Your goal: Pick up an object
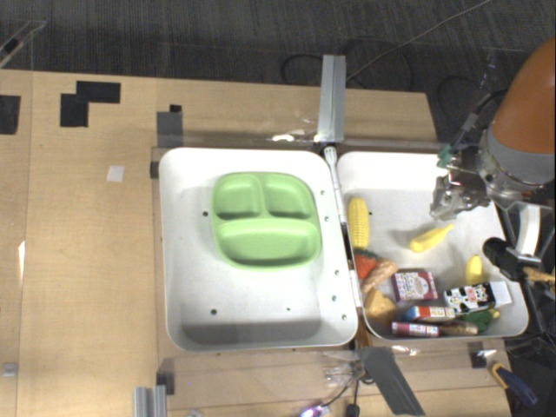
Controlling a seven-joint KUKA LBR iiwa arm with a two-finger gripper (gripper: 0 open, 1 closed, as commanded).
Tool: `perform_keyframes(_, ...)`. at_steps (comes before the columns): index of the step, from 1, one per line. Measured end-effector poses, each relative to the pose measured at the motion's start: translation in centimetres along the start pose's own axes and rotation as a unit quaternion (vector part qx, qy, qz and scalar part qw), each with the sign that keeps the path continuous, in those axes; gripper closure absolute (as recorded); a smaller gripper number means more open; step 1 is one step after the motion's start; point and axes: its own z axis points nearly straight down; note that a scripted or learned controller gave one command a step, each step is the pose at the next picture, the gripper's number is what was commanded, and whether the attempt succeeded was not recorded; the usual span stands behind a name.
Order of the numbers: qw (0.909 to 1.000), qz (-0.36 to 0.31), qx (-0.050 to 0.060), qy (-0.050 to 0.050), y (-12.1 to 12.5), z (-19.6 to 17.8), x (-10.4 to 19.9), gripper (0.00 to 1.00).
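Left bin (187,315): held a green divided plate (263,217), lying flat.
Right bin (395,176): held a corn cob (358,221) by the divider, a yellow banana (431,237) mid-bin, and small cartons (414,284) along the near wall.
Gripper (450,201): hovered just above the banana; grip state unclear.

We see a light wooden tabletop (78,259) with black markings, dark grey carpet floor (217,16) behind, crossed by 1 thin cable (417,33).
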Motion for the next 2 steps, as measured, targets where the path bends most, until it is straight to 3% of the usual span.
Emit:
perform_keyframes(1, 1.0000, 0.000, 0.000, 0.000, 0.0, 0.0, 0.0, 0.00)
perform_keyframes(2, 0.9998, -0.020, 0.002, 0.000, 4.1, 9.0, -3.1, 0.00)
